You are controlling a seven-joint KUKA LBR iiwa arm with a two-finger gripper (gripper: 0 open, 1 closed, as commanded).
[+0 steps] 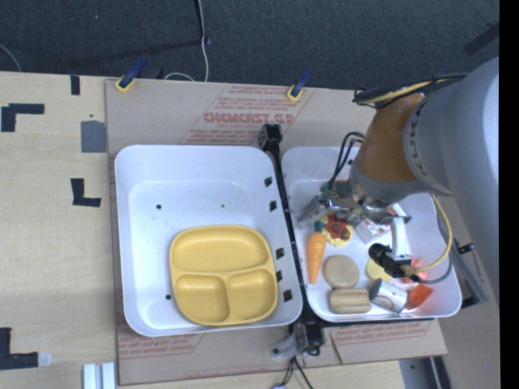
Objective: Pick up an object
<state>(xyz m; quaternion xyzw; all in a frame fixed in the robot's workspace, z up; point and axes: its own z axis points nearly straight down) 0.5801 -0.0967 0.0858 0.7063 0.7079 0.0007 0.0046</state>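
The right bin (312, 168) holds several toy foods. An orange carrot (315, 256) lies near its left wall, a round tan cookie (341, 271) sits beside it, and a tan bread roll (349, 301) lies along the front wall. A red and yellow piece (337, 231) rests just above the cookie, an orange-red piece (418, 296) in the front right corner. My gripper (336, 210) is low in this bin, right over the red and yellow piece. The wrist hides how its fingers stand. Nothing is visibly held.
The left bin (146, 177) carries a yellow divided tray (223, 274) at its front middle. Both bins stand on a cardboard sheet (235, 116) clamped at the back. A black divider clip line runs between the bins. The grey arm covers the right bin's far right.
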